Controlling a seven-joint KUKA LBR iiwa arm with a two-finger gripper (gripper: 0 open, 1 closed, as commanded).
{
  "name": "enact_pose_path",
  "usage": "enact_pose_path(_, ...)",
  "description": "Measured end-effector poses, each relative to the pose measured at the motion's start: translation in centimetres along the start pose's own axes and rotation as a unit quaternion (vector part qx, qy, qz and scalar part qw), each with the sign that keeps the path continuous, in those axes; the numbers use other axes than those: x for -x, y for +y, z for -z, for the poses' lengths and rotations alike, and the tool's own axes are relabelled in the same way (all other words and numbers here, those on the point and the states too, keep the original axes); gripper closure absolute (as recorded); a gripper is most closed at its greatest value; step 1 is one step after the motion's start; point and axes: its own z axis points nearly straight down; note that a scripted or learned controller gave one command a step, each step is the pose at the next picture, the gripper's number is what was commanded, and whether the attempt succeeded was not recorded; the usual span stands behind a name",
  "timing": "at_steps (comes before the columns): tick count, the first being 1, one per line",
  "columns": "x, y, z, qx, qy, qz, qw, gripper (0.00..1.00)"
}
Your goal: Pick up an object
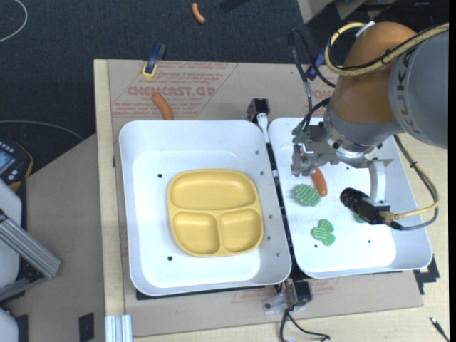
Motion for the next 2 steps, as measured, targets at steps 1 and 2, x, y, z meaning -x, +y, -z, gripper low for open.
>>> enact_pose_path(1, 0.28, 0.03, 2.10, 0.004, 0.000, 0.001, 1.0000, 1.00)
enact_pose_path(2, -0.56, -0.44, 1.90, 0.001, 0.000, 0.001, 1.0000, 1.00)
